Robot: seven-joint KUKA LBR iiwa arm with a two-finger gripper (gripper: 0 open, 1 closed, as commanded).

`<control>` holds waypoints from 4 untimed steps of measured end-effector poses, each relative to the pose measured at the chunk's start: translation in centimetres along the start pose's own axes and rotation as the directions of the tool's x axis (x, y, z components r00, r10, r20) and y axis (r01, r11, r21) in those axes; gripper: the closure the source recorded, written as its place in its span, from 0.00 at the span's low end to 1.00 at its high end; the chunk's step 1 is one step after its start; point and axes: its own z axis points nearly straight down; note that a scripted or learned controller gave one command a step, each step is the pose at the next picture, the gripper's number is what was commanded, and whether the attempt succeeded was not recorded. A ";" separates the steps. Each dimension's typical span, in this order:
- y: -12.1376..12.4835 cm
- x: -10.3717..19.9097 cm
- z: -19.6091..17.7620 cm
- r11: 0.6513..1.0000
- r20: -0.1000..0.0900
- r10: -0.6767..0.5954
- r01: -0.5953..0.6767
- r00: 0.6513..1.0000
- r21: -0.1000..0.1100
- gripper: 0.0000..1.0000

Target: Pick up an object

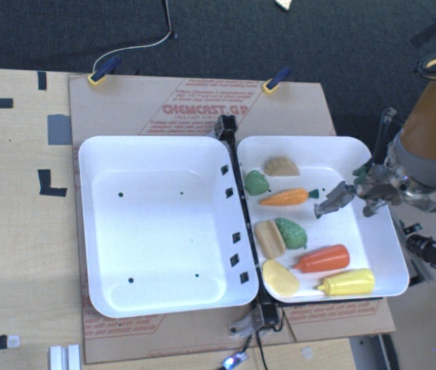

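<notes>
The right bin holds several toy foods: a tan piece, a green piece, an orange carrot, a second green piece, a tan bread roll, a red pepper, a pale yellow piece and a yellow corn-like piece. My gripper hangs over the right side of this bin, just right of the carrot's tip. It looks open, with one dark finger reaching towards the carrot and nothing between the fingers.
The left bin sits beside the right one, separated by a black divider. The grey arm with its orange band comes in over the right rim. Both bins rest on a cardboard sheet.
</notes>
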 end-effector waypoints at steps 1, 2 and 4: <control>5.3 7.9 4.7 1.000 -0.001 -0.008 0.008 1.000 0.001 0.00; 8.5 3.4 16.9 1.000 0.009 0.002 -0.002 1.000 -0.008 0.00; 8.2 3.9 14.7 1.000 0.000 -0.001 0.001 1.000 0.003 1.00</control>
